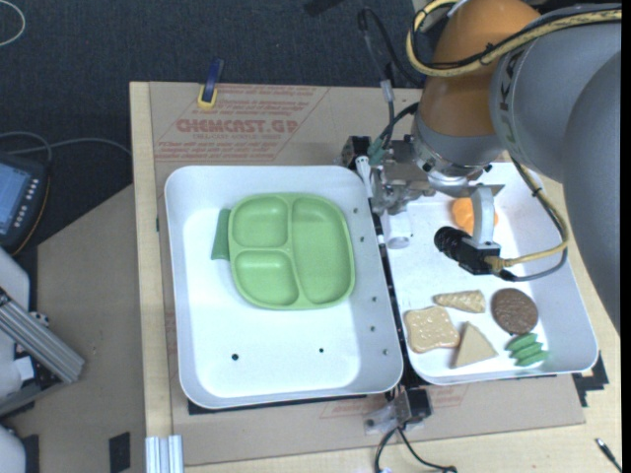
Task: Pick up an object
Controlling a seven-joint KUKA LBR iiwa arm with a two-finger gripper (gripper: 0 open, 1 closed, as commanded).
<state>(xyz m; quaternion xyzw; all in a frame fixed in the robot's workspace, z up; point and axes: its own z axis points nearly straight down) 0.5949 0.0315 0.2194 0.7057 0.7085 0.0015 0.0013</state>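
Observation:
My gripper [392, 203] hangs low over the far left corner of the right bin [567, 294], close to the wall between the two bins. An orange fruit [462, 212] lies just right of it, partly covered by the wrist hardware. At the near end of this bin sit a toast slice [431, 328], a cracker [460, 302], a round brown cookie [515, 310], a tan wedge [474, 347] and a green pea pod [525, 350]. Nothing shows in the gripper's hold.
The left bin [197, 343] holds a green divided plate [291, 249] with a darker green piece under its left edge. The big grey arm with its orange band [483, 28] overhangs the right bin's far side. Cables trail around the wrist.

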